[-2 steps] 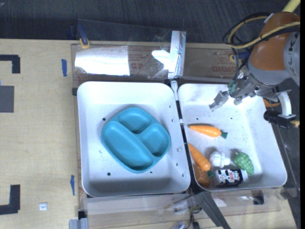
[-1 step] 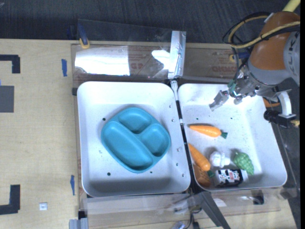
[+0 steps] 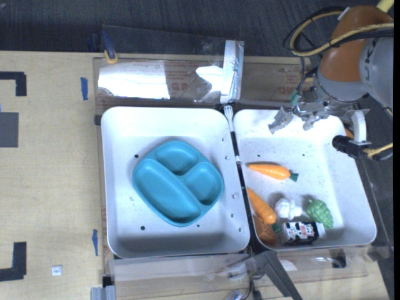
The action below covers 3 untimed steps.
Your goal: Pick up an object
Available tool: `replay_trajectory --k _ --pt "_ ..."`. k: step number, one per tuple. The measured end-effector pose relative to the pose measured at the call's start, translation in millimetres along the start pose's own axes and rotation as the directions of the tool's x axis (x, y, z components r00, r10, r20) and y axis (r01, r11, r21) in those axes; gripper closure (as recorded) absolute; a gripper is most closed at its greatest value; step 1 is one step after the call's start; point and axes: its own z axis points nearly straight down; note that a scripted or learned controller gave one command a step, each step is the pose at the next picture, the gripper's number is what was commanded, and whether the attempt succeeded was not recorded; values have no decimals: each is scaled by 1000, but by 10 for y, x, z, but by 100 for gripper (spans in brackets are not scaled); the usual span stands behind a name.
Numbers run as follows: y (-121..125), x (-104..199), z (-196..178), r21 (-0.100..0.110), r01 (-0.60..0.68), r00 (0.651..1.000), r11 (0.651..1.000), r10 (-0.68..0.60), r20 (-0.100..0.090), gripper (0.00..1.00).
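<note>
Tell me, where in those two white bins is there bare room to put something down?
In the right bin, bare floor runs from the upper carrot up to the gripper. Its lower half is crowded: second carrot, garlic, green vegetable, small carton. In the left bin, margins ring the blue divided plate.

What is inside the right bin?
The right bin holds two carrots, a white garlic-like piece, a green vegetable and a small dark carton, which partly hides something orange.
</note>
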Motion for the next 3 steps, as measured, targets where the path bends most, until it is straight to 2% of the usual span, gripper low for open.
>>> replay_trajectory --k 1,2,3 --pt "-378 272 735 8 -40 999 999 40 -3 0" --pt "-953 315 776 -2 145 989 989 -145 -1 0" --pt "-1149 220 733 7 -165 986 986 165 -3 0"
